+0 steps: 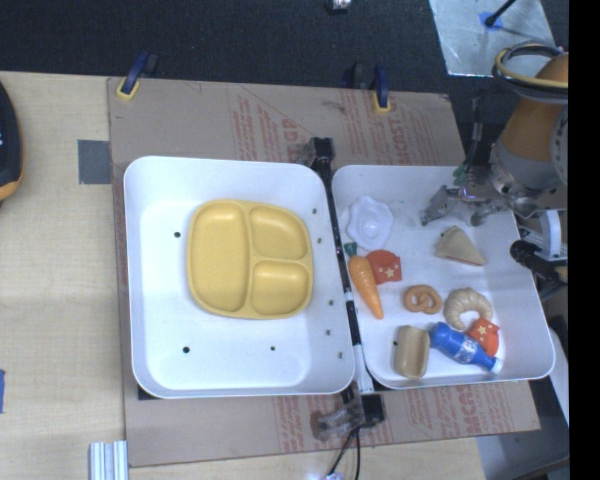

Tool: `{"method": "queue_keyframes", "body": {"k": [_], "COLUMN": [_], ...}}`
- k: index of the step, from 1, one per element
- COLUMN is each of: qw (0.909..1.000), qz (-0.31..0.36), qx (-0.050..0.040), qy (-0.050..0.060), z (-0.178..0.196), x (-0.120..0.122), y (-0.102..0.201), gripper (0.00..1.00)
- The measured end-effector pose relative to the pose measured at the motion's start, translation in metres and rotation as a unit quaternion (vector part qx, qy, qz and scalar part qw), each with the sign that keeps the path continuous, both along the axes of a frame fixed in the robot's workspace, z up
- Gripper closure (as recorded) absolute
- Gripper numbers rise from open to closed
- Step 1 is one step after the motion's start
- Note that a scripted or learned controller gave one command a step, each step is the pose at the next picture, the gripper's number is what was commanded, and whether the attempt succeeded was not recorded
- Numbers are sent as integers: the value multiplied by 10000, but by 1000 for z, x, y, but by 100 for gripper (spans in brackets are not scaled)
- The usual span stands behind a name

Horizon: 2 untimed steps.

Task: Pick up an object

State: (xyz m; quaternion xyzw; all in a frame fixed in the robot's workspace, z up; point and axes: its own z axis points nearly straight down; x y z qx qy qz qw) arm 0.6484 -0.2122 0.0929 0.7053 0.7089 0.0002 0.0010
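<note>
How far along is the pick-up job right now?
Nothing looks picked yet. The pincer sits low at the right bin's far end, beside the tan wedge. The carrot, pretzel and blue bottle lie loose. Grasping and lifting remain.

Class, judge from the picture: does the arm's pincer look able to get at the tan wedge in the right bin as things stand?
Probably yes. The pincer sits just above the tan wedge in the right bin, with bare white floor between them, and the croissant and pretzel lie beyond it.

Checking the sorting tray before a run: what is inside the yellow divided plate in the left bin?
The yellow three-compartment plastic plate shows bare yellow in all three compartments. The white bin floor directly beneath it is covered.
</note>
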Motion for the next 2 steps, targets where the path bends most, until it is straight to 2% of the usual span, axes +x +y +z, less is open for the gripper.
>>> {"method": "queue_keyframes", "body": {"k": [1,2], "qw": [10000,10000], "qz": [-9,5], "qx": [21,-9], "qy": [61,-10], "z": [41,-2], "x": [-83,-20], "y": [54,8], "gripper": [0,0]}}
